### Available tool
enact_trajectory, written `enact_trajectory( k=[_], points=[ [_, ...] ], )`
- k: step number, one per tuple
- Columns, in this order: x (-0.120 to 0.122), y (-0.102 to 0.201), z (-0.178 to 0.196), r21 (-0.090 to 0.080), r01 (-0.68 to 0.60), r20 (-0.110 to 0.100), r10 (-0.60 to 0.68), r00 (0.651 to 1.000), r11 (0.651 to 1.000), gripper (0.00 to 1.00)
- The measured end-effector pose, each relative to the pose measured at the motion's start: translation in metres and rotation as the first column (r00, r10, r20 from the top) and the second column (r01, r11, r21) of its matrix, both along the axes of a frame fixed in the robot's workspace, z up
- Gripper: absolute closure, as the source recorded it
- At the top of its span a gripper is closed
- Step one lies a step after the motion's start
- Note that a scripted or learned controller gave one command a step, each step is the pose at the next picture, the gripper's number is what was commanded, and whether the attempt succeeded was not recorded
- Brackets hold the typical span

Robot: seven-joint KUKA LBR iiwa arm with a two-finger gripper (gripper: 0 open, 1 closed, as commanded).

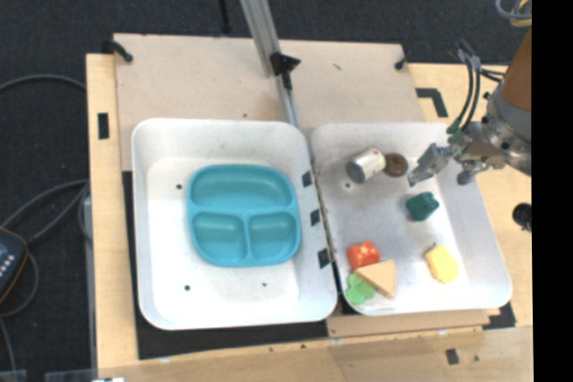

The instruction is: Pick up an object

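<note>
Pincer (445, 162) over the right bin, fingers spread, nothing between them.

From my seat I see the gripper hanging above the upper right part of the right bin (466, 277), its two fingers apart and pointing down, one near the left at the bin's middle and one further right. The dark green object (422, 207) lies just below the fingers, apart from them. To the left of the pincer a grey metal cylinder (365, 165) lies on its side, touching a small brown piece (395, 164). Lower in the same bin I make out a yellow object (440, 264) near the right wall, and an orange-red piece (363, 254), a tan wedge (381, 276) and a light green piece (359, 289) clustered at the bottom left corner. The left bin (161, 282) holds a teal divided tray (242, 214).
</note>
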State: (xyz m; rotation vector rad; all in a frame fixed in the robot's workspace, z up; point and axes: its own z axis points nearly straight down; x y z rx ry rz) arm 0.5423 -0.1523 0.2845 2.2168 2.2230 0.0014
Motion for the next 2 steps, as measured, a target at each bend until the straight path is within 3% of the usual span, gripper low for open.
enact_trajectory(
  k=[1, 2],
  points=[
    [0.0, 0.0, 0.0, 0.0, 0.001, 0.0, -0.001, 1.0, 1.0, 0.0],
    [-0.001, -0.007, -0.062, 0.0, 0.003, -0.006, -0.003, 1.0, 1.0, 0.0]
  ],
)
